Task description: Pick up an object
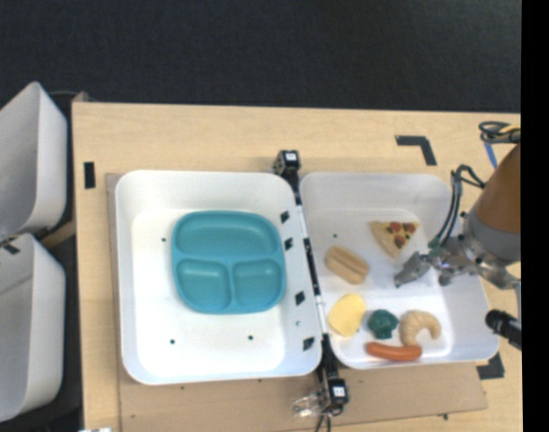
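The right bin (364,192) holds several toy foods: a pizza slice (394,235), a tan bun (346,264), a yellow piece (346,314), a green broccoli (382,322), a croissant (420,326) and a red sausage (393,352). My gripper (427,271) hangs over the bin's right half, just below and right of the pizza slice and above the croissant. Its fingers are spread open, with only white bin floor between them.
A teal divided plate (229,261) lies in the left bin (130,241). White containers (18,178) stand off the bench's left edge. Cables and the arm's orange band (501,201) crowd the right bin's right side.
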Motion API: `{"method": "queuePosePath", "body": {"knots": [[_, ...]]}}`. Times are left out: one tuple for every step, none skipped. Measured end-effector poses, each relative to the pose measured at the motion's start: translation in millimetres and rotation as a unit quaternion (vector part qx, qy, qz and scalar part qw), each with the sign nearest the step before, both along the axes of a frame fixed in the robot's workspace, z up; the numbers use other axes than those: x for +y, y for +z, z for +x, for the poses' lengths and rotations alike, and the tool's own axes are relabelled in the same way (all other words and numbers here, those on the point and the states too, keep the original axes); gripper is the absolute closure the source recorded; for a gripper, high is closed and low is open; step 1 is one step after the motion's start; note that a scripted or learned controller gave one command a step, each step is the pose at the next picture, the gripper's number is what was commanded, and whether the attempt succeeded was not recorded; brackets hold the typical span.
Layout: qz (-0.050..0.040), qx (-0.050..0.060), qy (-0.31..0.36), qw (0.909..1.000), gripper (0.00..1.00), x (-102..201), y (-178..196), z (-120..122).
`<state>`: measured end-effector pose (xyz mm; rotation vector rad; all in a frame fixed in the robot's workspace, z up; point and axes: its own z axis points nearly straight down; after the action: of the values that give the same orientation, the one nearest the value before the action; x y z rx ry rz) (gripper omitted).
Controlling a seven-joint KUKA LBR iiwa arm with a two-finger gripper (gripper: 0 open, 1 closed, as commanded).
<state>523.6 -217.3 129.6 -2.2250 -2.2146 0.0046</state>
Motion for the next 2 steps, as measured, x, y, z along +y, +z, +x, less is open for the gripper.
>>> {"method": "queuePosePath", "body": {"knots": [[-0.0006, -0.001, 0.000, 1.0000, 0.00, -1.2, -30.4, -0.5], [-0.0009, -0.004, -0.001, 1.0000, 1.00, -2.0, -17.7, 1.1]]}}
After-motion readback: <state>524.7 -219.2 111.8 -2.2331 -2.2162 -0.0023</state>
